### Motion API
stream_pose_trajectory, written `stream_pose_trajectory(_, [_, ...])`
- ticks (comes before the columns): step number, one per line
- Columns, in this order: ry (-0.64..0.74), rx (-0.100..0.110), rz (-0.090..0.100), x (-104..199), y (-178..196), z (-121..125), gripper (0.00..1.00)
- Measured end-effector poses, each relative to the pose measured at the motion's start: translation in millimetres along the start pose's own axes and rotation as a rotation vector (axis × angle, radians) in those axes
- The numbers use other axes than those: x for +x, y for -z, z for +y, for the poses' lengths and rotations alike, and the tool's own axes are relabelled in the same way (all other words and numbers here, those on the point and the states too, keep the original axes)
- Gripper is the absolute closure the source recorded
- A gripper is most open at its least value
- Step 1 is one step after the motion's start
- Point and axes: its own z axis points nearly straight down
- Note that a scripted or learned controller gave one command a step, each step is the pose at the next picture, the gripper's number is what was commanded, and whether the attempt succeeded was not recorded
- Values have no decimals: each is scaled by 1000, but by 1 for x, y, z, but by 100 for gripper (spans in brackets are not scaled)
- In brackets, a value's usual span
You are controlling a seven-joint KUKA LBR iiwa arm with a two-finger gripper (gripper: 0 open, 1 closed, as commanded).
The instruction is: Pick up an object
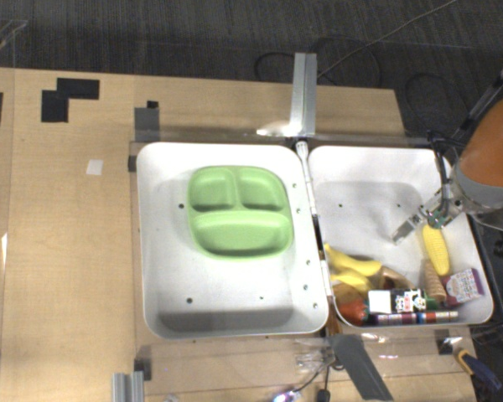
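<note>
Gripper (415, 222) open and empty over right bin (360, 170); green tray (238, 210) in left bin (163, 249).

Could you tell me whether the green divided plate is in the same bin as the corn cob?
No, the green plate lies in the left bin, while the corn cob lies in the right bin.

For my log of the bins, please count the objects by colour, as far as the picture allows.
Green: 1, the divided plate in the left bin.
Yellow: 2, the corn cob and the banana in the right bin.
Purple: 1, a small box.
Total: 4 clear; the heap at the right bin's near edge is too cluttered to count.
</note>
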Motion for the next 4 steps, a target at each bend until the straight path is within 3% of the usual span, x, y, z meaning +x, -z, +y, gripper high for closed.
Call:
stream_pose_trajectory(1, [109,-8,-10,24,-5,-36,0])
stream_pose_trajectory(2, [106,-13,-10,24,7,-33,100])
stream_pose_trajectory(3, [122,-1,0,64,91,-1,100])
stream_pose_trajectory(4, [122,0,0,64,90,-1,0])
